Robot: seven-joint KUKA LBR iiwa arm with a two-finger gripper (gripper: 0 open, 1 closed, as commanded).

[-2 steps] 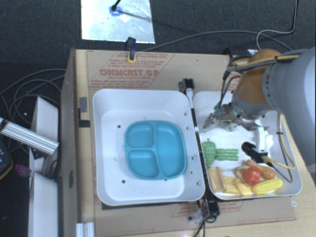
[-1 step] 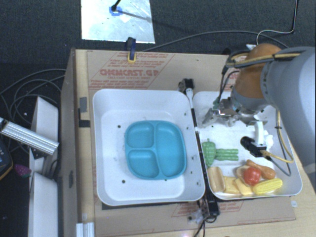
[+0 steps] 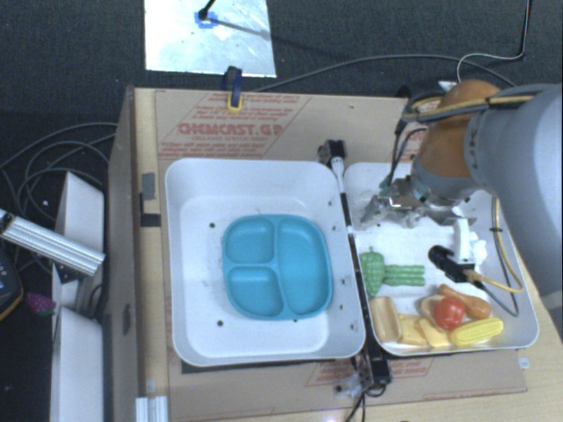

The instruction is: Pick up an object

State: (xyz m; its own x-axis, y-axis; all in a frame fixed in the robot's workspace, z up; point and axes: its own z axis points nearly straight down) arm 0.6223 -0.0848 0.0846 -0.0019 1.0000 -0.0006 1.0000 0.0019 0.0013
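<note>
Several toy foods lie in the near half of the right bin (image 3: 528, 328). Among them are a green vegetable (image 3: 373, 271), a ribbed green piece (image 3: 405, 275), a tan piece (image 3: 383, 315), a red tomato (image 3: 449, 313), an orange sausage (image 3: 469, 302) and a yellow corn cob (image 3: 476, 331). My gripper (image 3: 393, 206) hangs over the far left part of this bin, above bare white floor. It is well behind the green pieces and touches no food.
The left bin (image 3: 189, 236) holds a blue divided plate (image 3: 275, 265). A black divider with clips (image 3: 350, 236) runs between the bins. A black-and-white fitting (image 3: 457, 251) and a yellow cable (image 3: 506, 271) hang off the arm over the right bin.
</note>
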